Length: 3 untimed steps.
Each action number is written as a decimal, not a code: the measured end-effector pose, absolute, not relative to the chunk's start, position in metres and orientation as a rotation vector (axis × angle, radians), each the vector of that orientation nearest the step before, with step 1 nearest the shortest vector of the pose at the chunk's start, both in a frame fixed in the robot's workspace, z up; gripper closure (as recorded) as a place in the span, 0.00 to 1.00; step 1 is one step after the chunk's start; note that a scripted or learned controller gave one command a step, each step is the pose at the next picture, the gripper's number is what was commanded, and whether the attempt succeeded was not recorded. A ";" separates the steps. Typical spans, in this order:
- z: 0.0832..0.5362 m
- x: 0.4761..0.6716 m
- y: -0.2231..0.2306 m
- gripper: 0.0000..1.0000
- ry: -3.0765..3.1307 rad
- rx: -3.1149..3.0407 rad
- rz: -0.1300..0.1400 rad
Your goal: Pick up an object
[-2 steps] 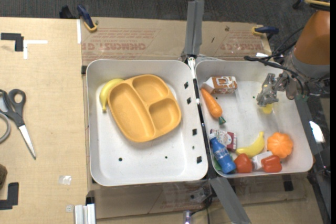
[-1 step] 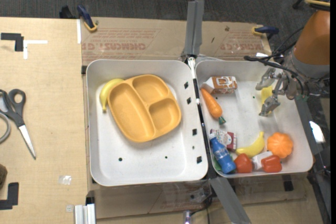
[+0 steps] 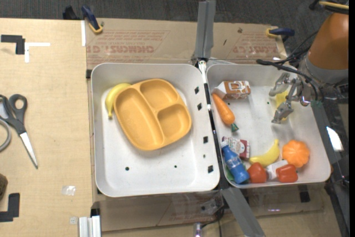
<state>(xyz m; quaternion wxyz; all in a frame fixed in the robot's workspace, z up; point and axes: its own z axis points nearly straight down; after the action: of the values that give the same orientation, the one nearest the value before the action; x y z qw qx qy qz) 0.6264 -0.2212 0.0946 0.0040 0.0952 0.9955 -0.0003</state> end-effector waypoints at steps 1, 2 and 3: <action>0.106 0.628 -0.221 1.00 3.113 0.294 -0.004; 0.106 0.628 -0.221 0.00 3.113 0.293 -0.004; 0.117 0.630 -0.221 1.00 3.106 0.290 -0.007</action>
<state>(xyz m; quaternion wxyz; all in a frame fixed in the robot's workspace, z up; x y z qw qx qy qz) 0.6302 -0.2211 0.1170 0.0109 0.0930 0.9956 -0.0021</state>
